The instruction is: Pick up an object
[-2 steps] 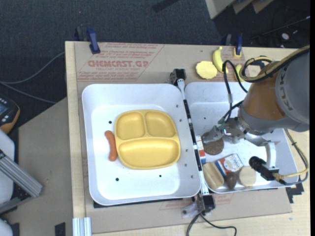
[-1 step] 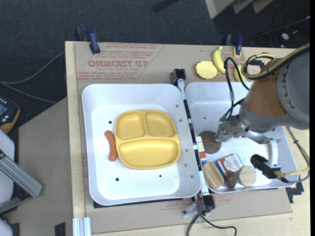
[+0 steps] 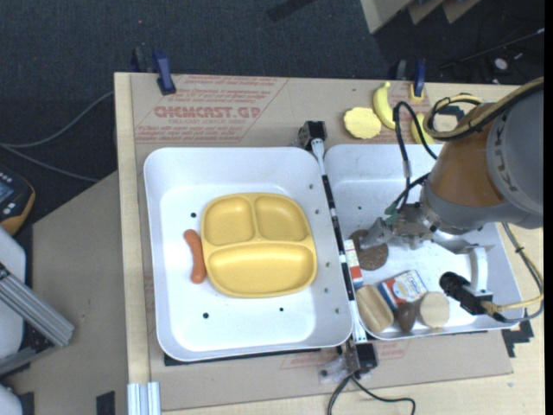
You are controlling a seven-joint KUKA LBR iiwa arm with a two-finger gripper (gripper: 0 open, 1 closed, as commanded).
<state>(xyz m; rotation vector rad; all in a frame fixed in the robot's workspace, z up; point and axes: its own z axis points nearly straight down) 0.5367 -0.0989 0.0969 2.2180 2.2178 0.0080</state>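
Over the right white bin, the grey two-finger gripper hangs, fingers spread narrowly and holding nothing, directly above a round brown cookie-like disc lying flat near the bin's left wall.

Readable markings, one surface:

1. Bench, bare board behind the left white bin: red print in large capitals reading "CHEMCAST GP" or close to it, with the last letters faint. Smaller red lines run above and below it, and these are too fine to make out.

2. Bench, front edge below the left bin: a strip of the same red print, too small to read.

3. Small packet in the right white bin: a label in white, blue and red. Its lettering is too blurred to read.

No numbers or signs can be read elsewhere.
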